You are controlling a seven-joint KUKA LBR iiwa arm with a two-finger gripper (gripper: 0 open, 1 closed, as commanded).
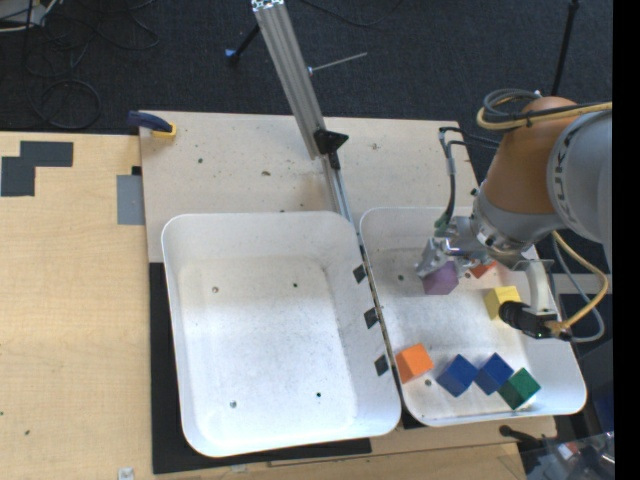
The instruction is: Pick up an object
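Hand (440, 259) on the grey arm is reaching down into the right bin (570, 393) and touching the purple block (439, 281), maybe to grab it, but I cannot tell if it is gripping or let go.

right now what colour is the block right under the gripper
Purple; the block sits just below the gripper in the right bin, seen in the camera view.

Dark carpeted floor (150, 28) strewn with black cables (70, 98); a pale wooden counter (70, 318) bearing grey patches (130, 200); a speckled beige board (240, 163); a slanted aluminium post (295, 73); a blue-and-yellow clamp (152, 124).
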